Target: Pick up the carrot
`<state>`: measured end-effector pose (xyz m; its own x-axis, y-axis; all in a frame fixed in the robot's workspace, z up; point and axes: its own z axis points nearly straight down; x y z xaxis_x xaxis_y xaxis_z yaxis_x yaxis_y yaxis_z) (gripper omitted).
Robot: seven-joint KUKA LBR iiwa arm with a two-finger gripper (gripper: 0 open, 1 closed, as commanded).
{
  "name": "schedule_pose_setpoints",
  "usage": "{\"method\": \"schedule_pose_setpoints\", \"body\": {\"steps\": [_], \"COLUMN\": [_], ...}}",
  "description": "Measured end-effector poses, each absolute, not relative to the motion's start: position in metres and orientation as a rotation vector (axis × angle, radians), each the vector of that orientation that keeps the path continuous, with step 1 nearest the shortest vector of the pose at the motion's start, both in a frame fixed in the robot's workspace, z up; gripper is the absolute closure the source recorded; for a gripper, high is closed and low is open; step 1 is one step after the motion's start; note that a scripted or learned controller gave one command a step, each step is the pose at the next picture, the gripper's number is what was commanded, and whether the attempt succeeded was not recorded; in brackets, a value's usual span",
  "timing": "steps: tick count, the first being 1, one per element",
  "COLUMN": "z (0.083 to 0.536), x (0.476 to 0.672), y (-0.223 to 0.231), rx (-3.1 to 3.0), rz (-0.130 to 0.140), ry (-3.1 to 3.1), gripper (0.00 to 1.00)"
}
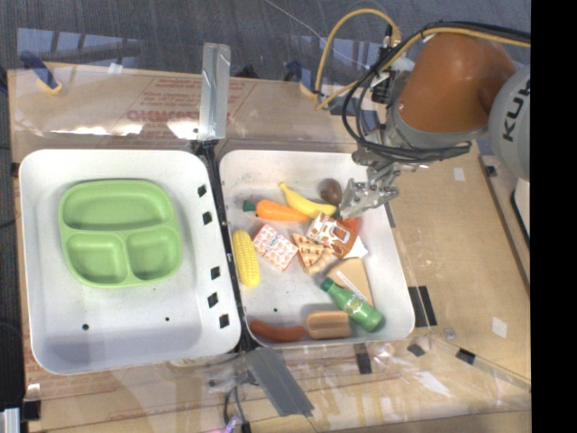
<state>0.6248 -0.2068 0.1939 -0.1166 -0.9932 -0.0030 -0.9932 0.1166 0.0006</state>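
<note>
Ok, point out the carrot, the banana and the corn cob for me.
carrot (281, 211): camera view, on the middle of its orange body.
banana (307, 203): camera view, on the middle of its yellow curve.
corn cob (245, 257): camera view, on the middle of its kernelled length.

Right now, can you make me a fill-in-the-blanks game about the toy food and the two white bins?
1. The carrot lies in the ____ bin.
2. The green tray sits in the ____ bin.
3. The yellow fruit touching the carrot is a ____.
4. The hand hovers above the right bin, near its ____ edge.

Missing words: right; left; banana; right
</note>
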Motion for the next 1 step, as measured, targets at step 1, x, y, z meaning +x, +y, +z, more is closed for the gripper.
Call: {"method": "schedule_pose_setpoints", "body": {"steps": [1], "z": [0.2088], "x": [0.5814], "y": [-0.2091], "rx": [-2.141], "rz": [0.001], "ry": [2.298], "gripper": [1.0]}}
